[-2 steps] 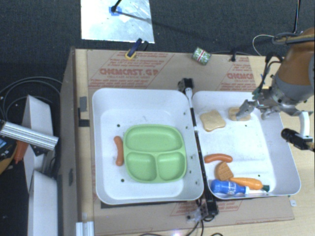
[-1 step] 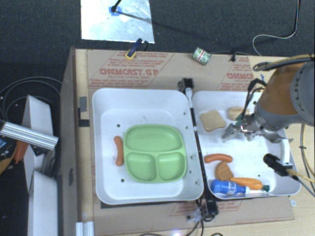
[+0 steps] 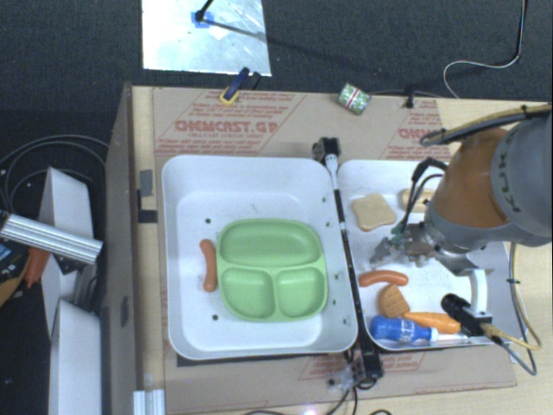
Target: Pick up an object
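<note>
My gripper (image 3: 390,247) hangs over the middle of the right bin (image 3: 380,180), on the grey arm that comes in from the right. Just below it lies a red-orange sausage (image 3: 383,277). A slice of toast (image 3: 373,211) lies just above and to the left of the gripper. Toward the bin's front are a brown bread piece (image 3: 394,301), an orange carrot (image 3: 430,321) and a blue bottle (image 3: 399,330). A pale yellow thing (image 3: 406,198) peeks out beside the arm. Nothing shows held in the gripper.
The left bin (image 3: 186,232) holds a green divided plate (image 3: 272,268) and a second sausage (image 3: 208,264) to its left. A ridge (image 3: 342,232) separates the two bins. A small green can (image 3: 353,98) and a clip (image 3: 238,86) lie on the cardboard behind the bins.
</note>
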Controlling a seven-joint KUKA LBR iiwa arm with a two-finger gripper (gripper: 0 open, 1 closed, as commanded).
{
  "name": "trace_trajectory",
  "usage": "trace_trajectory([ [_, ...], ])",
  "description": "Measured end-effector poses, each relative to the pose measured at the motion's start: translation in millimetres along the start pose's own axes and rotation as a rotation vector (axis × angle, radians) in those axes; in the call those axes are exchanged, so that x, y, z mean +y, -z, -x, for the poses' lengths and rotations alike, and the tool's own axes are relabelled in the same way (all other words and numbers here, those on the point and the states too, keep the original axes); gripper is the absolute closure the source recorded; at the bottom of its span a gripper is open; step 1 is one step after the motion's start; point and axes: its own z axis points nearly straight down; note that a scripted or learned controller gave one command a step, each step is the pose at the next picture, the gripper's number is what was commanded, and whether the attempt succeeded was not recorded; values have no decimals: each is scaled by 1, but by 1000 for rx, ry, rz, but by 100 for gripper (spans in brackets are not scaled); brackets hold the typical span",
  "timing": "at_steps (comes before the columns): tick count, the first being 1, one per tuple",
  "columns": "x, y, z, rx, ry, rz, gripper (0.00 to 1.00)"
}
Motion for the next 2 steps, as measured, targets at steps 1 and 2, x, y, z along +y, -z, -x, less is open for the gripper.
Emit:
trace_trajectory([
  [1, -43, -17, -8, 0, -2, 0, 0],
  [2, 102, 11, 66, -3, 1, 5, 0],
])
